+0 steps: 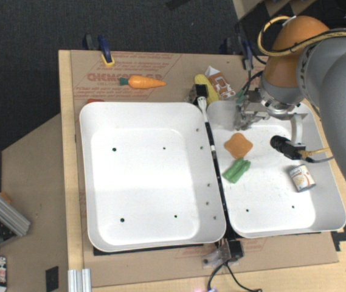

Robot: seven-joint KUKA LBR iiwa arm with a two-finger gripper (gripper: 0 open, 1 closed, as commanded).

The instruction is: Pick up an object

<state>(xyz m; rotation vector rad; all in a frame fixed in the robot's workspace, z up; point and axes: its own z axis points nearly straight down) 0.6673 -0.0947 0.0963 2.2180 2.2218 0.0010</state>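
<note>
Right shallow white plastic bin (318,215) holds the flat orange wedge (238,145), green ridged pickle (236,171) just below it, small grey can (301,178) off right.

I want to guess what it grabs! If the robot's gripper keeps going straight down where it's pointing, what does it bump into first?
Probably bare bin floor. The gripper points down at the far corner of the right bin. The orange piece lies just nearer the camera, so it would likely be missed, though depth is hard to judge.

Both bins (142,224) look like smooth, slightly glossy white plastic on a matt cardboard-like board (72,163).
</note>
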